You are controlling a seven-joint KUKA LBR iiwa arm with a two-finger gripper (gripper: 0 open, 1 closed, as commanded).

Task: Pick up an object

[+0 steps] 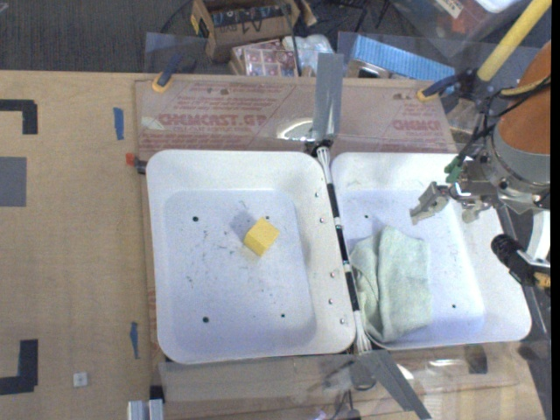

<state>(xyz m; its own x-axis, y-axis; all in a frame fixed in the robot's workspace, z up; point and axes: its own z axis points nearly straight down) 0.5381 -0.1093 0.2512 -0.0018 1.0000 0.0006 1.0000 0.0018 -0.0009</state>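
Observation:
A small yellow block lies in the middle of the left bin. A crumpled pale green cloth lies in the right bin, against its left wall and front edge. My gripper hangs over the upper right part of the right bin, up and to the right of the cloth and apart from it. Its two fingers stand open with nothing between them. The arm's orange band shows at the right edge.
A grey divider runs between the two bins. Cardboard lines the bench behind them. Boxes and clutter sit beyond the back edge, and a yellow pole slants at the top right.

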